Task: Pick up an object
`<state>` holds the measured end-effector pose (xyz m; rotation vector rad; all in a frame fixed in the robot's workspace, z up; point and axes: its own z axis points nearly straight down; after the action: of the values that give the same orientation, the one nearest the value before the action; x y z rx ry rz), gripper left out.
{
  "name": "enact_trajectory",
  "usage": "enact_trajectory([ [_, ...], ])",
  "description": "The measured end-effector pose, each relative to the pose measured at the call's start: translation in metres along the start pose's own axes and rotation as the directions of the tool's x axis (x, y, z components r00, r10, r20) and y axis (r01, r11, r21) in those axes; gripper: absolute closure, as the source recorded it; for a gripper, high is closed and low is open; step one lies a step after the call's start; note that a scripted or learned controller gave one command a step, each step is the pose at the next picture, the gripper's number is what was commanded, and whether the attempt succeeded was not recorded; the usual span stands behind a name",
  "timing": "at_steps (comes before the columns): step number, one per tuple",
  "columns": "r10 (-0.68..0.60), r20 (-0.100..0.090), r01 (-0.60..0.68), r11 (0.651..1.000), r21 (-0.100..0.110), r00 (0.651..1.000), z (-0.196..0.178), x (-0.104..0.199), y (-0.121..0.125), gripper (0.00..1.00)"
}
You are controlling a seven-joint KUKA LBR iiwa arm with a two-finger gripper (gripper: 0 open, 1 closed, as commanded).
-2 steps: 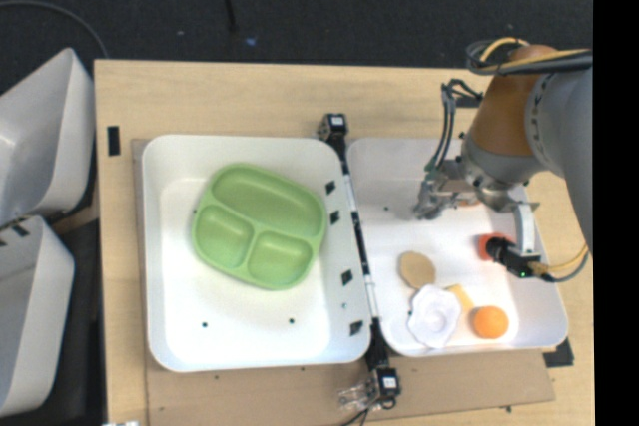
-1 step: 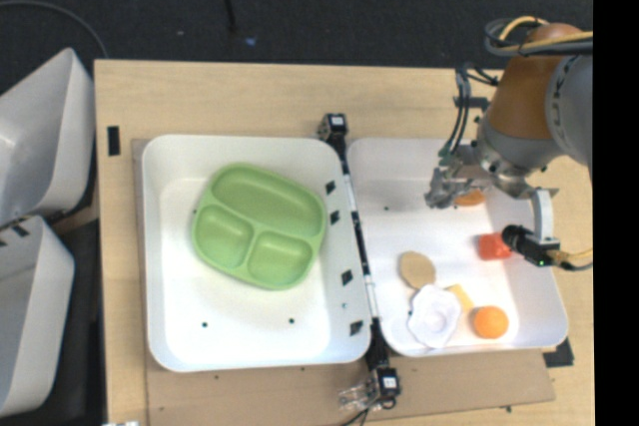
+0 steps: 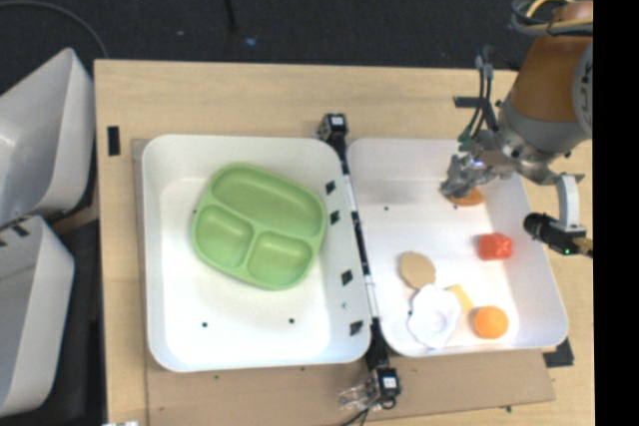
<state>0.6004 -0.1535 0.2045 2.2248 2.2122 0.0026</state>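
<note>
One cam overhead, slanted, both bins point(image 3: 150, 214).

Wooden bench point(image 3: 250, 95), pale brown, bearing two white bins side by side: left bin point(image 3: 165, 314), right bin point(image 3: 399, 165), touching along a dark clipped seam down the middle. Bare wood at far edge and left margin.

even overhead light, soft shadows, mild glare on white bins point(image 3: 160, 214), slight overall blur
</note>
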Motion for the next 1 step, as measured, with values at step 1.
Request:
enact_trajectory([
  [1, -0.006, 0.0, 0.006, 1.0, -0.002, 1.0, -0.0471, 0.0007, -0.0057, 1.0],
])
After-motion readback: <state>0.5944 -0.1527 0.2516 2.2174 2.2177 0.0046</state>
